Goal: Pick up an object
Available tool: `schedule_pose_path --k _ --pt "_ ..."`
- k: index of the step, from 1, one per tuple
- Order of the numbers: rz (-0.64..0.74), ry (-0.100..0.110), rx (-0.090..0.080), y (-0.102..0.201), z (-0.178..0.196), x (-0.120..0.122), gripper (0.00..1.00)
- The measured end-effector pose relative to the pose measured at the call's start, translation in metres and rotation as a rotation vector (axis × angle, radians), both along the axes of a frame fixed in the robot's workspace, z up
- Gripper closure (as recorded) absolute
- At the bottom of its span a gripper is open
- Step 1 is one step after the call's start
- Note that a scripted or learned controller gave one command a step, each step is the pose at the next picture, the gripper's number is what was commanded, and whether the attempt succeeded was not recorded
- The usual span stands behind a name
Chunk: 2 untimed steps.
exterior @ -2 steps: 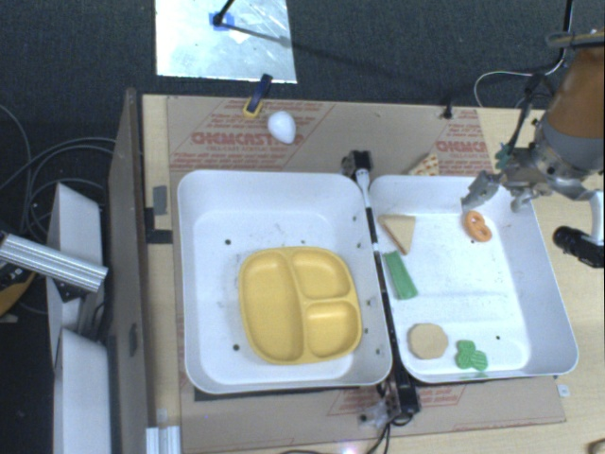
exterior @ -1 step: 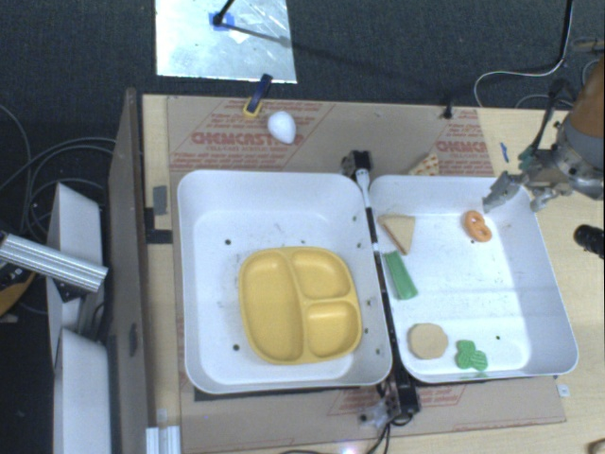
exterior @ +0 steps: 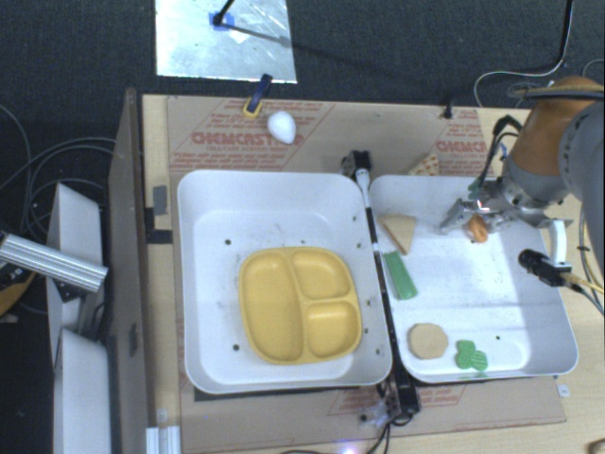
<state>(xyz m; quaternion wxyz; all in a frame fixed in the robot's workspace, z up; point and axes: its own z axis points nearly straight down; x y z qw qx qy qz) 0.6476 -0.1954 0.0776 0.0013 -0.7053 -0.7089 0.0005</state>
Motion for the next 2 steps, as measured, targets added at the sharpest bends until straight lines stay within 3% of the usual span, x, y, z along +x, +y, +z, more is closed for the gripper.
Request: schedule_pose_path --k 1,2 --pt "0.001 -0.01 -0.002 -0.001 0.019 0.003 1.0" --pt "0.003 -0.005 0.0 0.064 0.054 -0.029 1.0"
